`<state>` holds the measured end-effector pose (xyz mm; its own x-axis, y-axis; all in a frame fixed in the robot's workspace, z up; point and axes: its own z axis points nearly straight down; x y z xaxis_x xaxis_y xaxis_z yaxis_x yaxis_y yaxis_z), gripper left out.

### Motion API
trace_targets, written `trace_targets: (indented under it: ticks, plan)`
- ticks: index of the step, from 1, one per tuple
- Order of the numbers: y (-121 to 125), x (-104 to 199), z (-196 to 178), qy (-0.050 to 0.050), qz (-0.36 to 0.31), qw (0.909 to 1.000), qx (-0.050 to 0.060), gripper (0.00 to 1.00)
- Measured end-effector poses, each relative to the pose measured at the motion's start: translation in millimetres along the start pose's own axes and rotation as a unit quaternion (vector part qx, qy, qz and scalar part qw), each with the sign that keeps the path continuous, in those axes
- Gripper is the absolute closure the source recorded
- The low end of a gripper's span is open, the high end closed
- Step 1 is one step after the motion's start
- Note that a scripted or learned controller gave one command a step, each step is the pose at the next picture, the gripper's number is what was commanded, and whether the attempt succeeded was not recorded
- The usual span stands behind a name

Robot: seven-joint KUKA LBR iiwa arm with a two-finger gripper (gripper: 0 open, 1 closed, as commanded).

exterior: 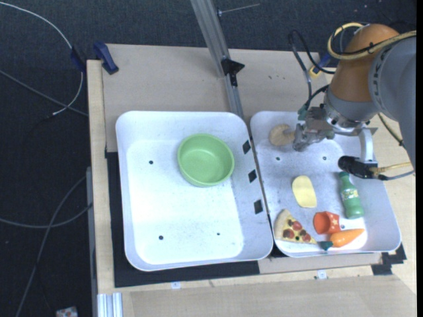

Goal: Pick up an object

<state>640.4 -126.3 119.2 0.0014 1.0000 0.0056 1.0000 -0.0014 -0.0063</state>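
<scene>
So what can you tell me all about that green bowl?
The green bowl is a round, pale lime-green dish that looks like smooth plastic. It has a thick rim and nothing inside it. It sits upright and flat on the floor of the left bin, toward the far right part, close to the wall between the two bins. Nothing touches it except the bin's floor. The tool is over in the other bin, well away from it.

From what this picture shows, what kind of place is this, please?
Probably a robotics lab test bench, not a kitchen. A robot arm reaches over two white bins on a wooden bench, the food in them, a pizza slice and a carrot, looks like toys, and loose cables cross the dark floor.
</scene>
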Motion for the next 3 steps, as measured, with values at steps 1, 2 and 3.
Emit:
trace_targets:
  ticks: [1,2,3]
  plan:
    - [3.4,6.8,-64.5,-0.002,-0.001,1.0,-0.006,1.0]
    - [4.5,7.6,-106.0,-0.002,-0.001,1.0,-0.006,1.0]
    - [3.0,57.3,-99.9,0.0,-0.003,1.0,0.001,1.0]
